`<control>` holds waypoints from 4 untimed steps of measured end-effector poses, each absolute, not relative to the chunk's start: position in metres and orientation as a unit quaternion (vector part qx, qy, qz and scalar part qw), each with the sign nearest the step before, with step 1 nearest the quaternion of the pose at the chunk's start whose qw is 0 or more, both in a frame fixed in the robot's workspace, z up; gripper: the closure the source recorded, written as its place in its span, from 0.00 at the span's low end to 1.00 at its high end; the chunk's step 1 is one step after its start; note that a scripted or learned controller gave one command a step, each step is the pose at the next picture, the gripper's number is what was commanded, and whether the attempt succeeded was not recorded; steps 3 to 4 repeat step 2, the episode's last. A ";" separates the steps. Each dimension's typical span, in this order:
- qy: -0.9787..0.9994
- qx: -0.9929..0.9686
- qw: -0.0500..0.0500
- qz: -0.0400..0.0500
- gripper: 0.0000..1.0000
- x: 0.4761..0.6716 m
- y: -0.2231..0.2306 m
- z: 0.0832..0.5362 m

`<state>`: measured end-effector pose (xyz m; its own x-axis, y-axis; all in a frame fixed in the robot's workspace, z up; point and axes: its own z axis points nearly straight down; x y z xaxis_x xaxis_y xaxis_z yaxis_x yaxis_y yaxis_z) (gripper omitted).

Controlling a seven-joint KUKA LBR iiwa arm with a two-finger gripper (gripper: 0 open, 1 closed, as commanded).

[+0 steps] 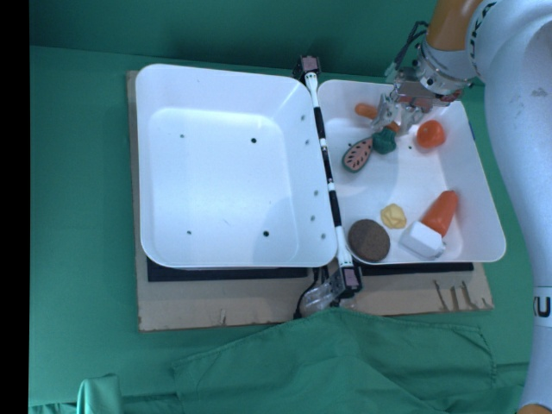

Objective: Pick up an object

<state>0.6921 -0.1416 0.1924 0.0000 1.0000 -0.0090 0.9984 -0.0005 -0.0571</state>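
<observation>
At the near edge, a green cloth (pixel 345 360) is lying over the table, touching the cardboard sheet (pixel 198 304) that is carrying both bins. In the near part of the right bin (pixel 487 248), a brown disc (pixel 369 240), a small yellow piece (pixel 393 216) and a white block (pixel 423 239) joined to an orange cone (pixel 442 210) are being kept well apart from the tool. The left bin (pixel 155 84) is being left aside.

Farther back, a watermelon slice (pixel 356 154) is lying just beside a dark green object (pixel 384 141) — the probable target. An orange-red ball (pixel 429 134) and a small carrot (pixel 369 109) are lying near it.

The tool (pixel 390 121) is being held low, directly over the green object; whether the fingers are spread or closed cannot be told, and nothing is being seen between them.

The green object is being judged light, small and somewhat smooth — probably a toy. Hold is best taken across its narrow middle, since the neighbouring slice is crowding one side.
</observation>
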 end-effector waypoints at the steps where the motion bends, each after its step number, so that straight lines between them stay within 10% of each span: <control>1: -0.703 -0.711 -0.005 -0.002 1.00 0.696 -0.142 0.259; 4: -0.699 -0.715 -0.005 -0.003 1.00 0.705 -0.142 0.323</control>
